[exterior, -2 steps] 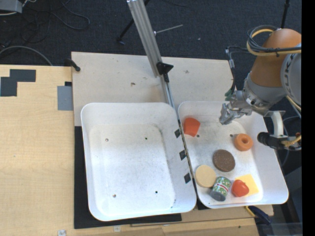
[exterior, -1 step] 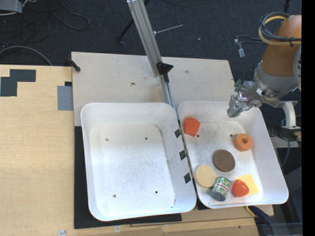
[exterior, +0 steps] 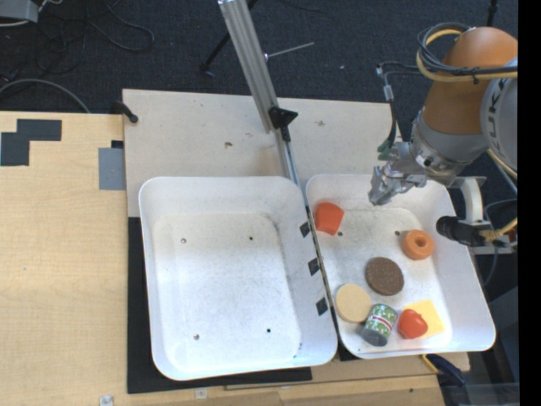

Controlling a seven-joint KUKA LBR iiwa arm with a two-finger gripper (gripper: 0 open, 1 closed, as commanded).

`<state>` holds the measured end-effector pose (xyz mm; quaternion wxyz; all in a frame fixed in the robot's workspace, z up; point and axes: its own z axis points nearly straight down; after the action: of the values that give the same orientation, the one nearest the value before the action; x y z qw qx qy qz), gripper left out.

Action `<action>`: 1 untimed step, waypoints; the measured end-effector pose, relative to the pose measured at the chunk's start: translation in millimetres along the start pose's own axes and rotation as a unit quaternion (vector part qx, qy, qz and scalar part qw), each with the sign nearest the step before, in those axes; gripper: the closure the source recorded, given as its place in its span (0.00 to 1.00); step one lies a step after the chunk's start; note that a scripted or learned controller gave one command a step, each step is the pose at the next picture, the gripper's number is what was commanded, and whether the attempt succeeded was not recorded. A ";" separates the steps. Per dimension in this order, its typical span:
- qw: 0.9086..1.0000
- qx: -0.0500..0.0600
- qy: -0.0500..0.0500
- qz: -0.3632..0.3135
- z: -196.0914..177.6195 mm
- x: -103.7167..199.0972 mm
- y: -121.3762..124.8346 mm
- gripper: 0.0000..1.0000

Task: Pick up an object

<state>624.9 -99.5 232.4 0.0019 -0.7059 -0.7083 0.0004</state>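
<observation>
My gripper hangs over the back of the right bin, pointing down, with nothing visibly between its fingers. An orange cup lies to its left near the divider. An orange ring sits below and right of the gripper. Further forward lie a brown disc, a tan disc, a green-labelled can, a red piece and a yellow block.
The left bin sits beside the right one, split by a rim with black clips. A slanted metal rail rises behind the bins. A wooden bench top lies to the left.
</observation>
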 end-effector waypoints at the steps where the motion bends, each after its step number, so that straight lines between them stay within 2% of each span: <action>1: 1.000 0.000 0.000 0.000 -6.9 49.2 -7.8 1.00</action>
<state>616.9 -50.3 239.5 0.0022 -0.7057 -0.7085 0.0002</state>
